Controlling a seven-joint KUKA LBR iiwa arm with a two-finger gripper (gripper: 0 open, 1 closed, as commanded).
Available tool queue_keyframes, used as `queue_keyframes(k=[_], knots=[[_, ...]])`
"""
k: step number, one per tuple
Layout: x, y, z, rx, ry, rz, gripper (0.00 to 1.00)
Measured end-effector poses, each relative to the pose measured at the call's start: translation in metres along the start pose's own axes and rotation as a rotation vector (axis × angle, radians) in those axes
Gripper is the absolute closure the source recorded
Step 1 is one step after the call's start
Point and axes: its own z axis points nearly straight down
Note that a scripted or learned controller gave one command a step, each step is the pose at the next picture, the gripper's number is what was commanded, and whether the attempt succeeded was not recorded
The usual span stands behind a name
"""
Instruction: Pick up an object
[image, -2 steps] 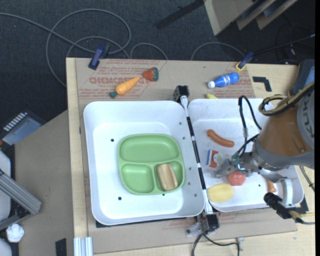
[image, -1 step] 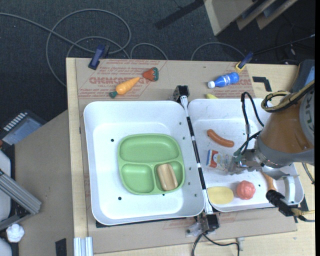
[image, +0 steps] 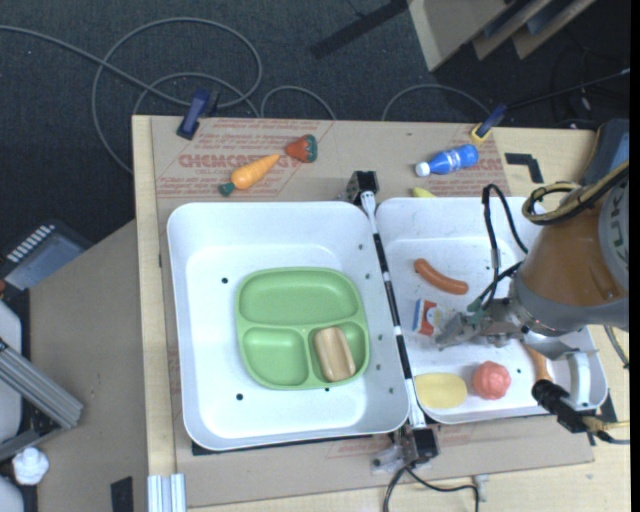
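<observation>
The right bin (image: 455, 220) holds a brown sausage (image: 441, 277), a small red, white and blue packet (image: 428, 318), a pale yellow piece (image: 441, 389) and a pink-red ball (image: 491, 380). An orange piece (image: 541, 366) lies partly under the arm at the bin's right side. My gripper (image: 455, 329) reaches in from the right and sits low in the bin, with its tip just right of the packet and above the yellow piece. Nothing visibly rests between its fingers.
The left bin (image: 200, 300) carries a green divided plate (image: 290, 295) with a tan bun (image: 335, 353) in its lower right compartment. Behind the bins lie a toy carrot (image: 250, 172), a red strawberry (image: 302, 149) and a blue and white bottle (image: 448, 160). A black cable (image: 491, 225) loops over the right bin.
</observation>
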Motion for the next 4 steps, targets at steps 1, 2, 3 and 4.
queue_keyframes(k=[1, 2, 3, 4], knots=[[0.021, 0.048, 0.016, 0.004, 0.001, -0.002, 0.00], [0.021, 0.076, 0.015, 0.004, 0.000, -0.002, 0.00], [0.023, 0.094, 0.016, 0.003, 0.000, -0.002, 0.00], [0.006, 0.002, 0.016, 0.008, 0.000, 0.002, 0.00]])
